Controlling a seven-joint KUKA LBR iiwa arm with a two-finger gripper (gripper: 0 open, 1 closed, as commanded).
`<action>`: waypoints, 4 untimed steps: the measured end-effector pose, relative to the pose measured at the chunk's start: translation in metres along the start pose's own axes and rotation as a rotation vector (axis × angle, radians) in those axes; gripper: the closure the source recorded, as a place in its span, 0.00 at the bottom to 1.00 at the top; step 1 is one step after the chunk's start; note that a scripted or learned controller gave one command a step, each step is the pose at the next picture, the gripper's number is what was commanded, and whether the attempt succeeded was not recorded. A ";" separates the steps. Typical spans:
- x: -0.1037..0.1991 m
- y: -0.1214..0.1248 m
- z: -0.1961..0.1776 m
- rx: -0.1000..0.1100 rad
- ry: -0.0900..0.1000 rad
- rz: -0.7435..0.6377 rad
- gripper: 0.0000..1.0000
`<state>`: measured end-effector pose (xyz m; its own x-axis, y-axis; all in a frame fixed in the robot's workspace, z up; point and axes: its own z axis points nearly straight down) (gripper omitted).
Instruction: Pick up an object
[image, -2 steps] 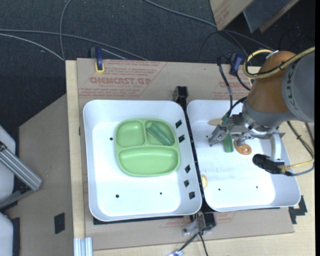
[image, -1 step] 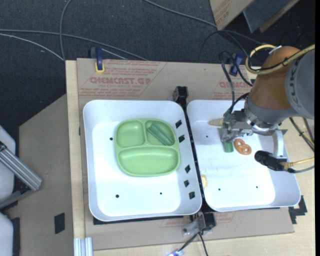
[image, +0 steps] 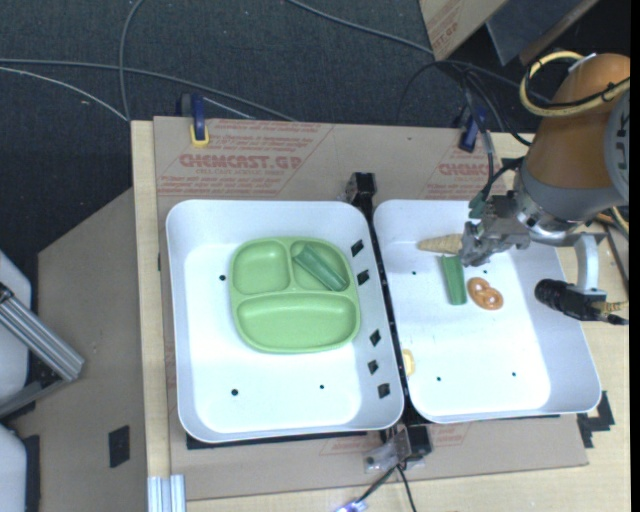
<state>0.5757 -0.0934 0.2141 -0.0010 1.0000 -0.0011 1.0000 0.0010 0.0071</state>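
In the right bin (image: 520, 385), near its far side, I see a green stick-shaped object (image: 455, 281) lying lengthwise, its far end right beneath my pincer (image: 478, 247). I cannot tell how the pincer stands from up here. Just right of the stick lies a small orange pretzel-like piece (image: 486, 295), and a tan cone-shaped piece (image: 438, 244) sits just left of the pincer. In the left bin (image: 200, 390) rests a green divided plate (image: 295, 295) holding a green piece (image: 322, 265).
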 end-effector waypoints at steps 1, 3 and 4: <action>-0.004 -0.001 -0.045 0.000 0.000 0.000 1.00; 0.038 -0.012 -0.053 0.011 0.004 -0.003 1.00; 0.080 -0.030 -0.034 0.012 0.004 -0.003 1.00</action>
<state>0.5452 -0.0135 0.2477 -0.0044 1.0000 0.0028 1.0000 0.0045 -0.0051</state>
